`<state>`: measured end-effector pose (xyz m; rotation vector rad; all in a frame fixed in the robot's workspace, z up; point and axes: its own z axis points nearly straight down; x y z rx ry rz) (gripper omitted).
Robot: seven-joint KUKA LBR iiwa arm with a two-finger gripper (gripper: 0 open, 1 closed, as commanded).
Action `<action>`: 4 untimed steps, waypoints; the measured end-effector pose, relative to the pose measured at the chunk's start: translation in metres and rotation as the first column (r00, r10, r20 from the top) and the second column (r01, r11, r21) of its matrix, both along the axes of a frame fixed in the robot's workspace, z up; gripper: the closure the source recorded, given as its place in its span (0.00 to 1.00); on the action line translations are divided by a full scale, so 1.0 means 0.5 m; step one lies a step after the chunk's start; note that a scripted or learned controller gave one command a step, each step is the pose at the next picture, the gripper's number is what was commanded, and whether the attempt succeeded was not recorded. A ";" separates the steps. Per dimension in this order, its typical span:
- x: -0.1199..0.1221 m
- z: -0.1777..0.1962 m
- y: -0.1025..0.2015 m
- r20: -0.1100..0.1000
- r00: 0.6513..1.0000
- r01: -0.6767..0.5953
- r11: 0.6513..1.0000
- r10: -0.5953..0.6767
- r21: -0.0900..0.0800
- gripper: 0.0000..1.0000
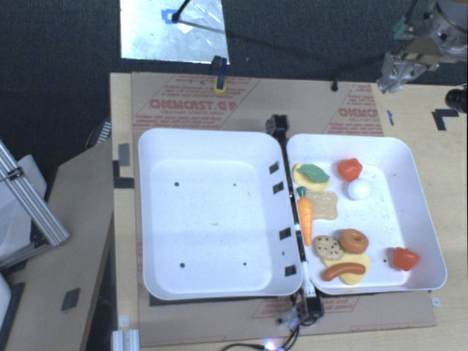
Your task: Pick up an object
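The right bin [420,196] holds several toy foods: a red pepper [349,169], a white ball [359,190], a green-and-yellow piece [312,174], a beige slice [323,205], a carrot [305,220], a doughnut [354,240], a cookie [328,248], a sausage on a yellow piece [344,271] and a red tomato [404,258]. My gripper [395,75] hangs at the top right, well above and behind the right bin, with nothing seen between its fingers.
The left bin [212,210] lies beside the right one, joined by a black hinge strip [289,210]. A shiny metal sheet [174,19] lies at the back left. A metal frame [29,203] stands at the left edge.
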<state>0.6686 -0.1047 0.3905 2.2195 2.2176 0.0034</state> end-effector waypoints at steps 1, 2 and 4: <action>-0.001 -0.066 -0.104 -0.004 1.000 0.003 1.000 -0.003 -0.001 1.00; -0.009 -0.073 -0.211 -0.001 1.000 0.003 1.000 -0.003 -0.002 1.00; 0.000 0.161 -0.196 0.002 1.000 -0.002 1.000 0.002 -0.001 1.00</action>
